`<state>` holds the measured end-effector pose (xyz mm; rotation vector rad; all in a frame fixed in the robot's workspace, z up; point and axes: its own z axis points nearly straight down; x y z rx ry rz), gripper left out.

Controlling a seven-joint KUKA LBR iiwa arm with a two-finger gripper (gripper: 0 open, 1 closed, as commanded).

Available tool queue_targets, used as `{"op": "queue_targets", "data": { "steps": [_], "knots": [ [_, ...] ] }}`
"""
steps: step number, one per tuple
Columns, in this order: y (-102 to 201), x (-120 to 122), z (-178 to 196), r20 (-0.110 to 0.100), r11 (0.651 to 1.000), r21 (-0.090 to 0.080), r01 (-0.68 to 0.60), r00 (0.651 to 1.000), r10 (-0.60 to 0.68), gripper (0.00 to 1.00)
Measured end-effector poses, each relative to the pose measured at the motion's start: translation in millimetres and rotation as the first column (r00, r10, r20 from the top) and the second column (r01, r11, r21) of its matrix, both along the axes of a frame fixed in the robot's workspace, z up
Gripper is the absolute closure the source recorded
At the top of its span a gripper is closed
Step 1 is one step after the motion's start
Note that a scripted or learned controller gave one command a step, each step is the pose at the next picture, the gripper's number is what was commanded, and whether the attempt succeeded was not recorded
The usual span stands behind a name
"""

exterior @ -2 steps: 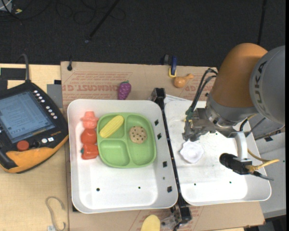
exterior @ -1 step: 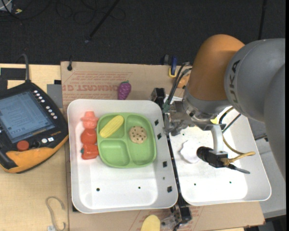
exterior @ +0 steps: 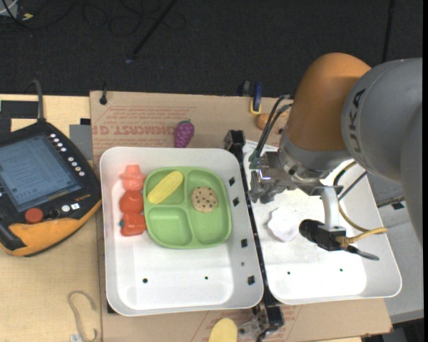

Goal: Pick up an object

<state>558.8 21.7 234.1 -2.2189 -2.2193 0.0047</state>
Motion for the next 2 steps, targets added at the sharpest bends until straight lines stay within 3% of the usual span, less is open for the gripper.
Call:
{"op": "queue_targets", "data": {
  "steps": [1,2],
  "knots": [
    [2.8,7.0,-18.1,-0.001,1.000,-0.001,-0.003,1.000,0.003,1.00],
    [11.7,7.6,-6.0,0.003,1.000,0.000,0.000,1.000,0.000,1.00]
  ]
}}
